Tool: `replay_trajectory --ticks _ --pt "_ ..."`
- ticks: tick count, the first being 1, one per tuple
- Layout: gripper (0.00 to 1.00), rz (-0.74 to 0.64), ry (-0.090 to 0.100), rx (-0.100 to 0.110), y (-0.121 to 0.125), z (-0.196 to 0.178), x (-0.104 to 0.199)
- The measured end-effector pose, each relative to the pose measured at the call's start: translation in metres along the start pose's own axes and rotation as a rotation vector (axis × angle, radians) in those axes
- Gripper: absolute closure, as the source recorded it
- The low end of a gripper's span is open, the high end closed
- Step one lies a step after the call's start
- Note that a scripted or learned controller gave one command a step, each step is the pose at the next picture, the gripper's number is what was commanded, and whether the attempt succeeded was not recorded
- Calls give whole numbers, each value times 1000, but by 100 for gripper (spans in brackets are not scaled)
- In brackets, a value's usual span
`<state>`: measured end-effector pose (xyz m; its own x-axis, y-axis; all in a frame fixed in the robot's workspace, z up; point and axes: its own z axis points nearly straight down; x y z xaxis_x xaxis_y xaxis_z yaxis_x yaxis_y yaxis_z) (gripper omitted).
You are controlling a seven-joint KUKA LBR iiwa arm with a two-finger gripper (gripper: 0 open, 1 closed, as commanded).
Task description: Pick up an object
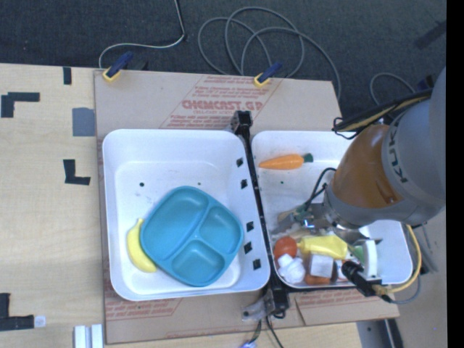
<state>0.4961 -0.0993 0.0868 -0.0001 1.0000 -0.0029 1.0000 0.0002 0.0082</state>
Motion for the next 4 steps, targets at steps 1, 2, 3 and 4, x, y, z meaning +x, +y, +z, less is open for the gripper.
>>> replay_trajectory --ticks 1,2,3,4 --pt "0 3 -3 2 46 -53 -77" --pt "0 -4 1 8 62 4 -11" --pt "100 0 -1 3 63 -10 -14" --pt "100 -10 4 -4 115 -112 59"
